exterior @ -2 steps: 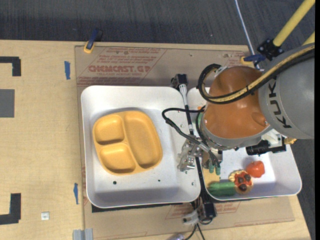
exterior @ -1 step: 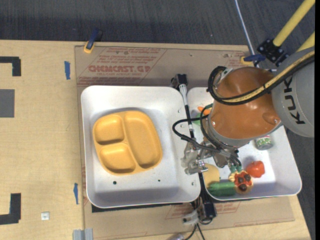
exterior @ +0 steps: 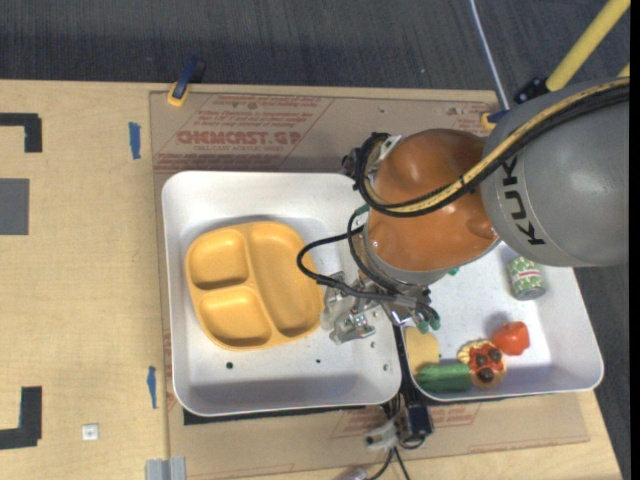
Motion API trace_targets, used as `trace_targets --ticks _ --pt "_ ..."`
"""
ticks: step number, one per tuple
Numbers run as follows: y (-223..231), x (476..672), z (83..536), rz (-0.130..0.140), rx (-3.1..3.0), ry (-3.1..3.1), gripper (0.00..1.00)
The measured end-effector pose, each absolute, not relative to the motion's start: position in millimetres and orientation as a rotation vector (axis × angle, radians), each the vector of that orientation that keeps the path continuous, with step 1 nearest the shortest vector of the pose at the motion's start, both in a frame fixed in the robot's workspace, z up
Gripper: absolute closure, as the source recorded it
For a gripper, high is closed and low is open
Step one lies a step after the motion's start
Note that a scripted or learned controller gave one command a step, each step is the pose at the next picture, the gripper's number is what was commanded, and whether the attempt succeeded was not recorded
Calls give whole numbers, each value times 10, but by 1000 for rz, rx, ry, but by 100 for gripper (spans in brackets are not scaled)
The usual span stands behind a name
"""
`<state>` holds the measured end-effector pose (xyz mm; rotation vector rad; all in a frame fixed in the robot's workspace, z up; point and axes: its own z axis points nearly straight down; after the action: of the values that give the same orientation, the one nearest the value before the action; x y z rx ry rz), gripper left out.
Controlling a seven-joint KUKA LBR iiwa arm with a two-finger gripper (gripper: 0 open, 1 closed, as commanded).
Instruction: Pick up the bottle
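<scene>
In the camera view, the claw [exterior: 352, 320] was seen low over the left bin [exterior: 190, 368], just right of a yellow divided tray [exterior: 250, 283]; whether it was wide or narrow could not be told. The bottle [exterior: 527, 276] was seen in the right bin [exterior: 585, 368], by its right wall, well apart from the claw.

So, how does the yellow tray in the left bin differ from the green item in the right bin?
The yellow tray is broad, flat and split into compartments; the green item is narrow and long, in one piece. The yellow tray takes up much of the left bin; the green item is small, lying near the front edge of the right bin. The tray lies apart from other things; the green item touches a yellow-and-black toy. Both lie flat.
</scene>
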<state>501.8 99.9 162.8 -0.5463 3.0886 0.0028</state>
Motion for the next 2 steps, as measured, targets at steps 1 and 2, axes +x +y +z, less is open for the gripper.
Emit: trace_targets --ticks 1,2 --pt "681 4926 1851 1 -761 3042 100" --pt "1381 5598 1495 3 -912 3000 100"
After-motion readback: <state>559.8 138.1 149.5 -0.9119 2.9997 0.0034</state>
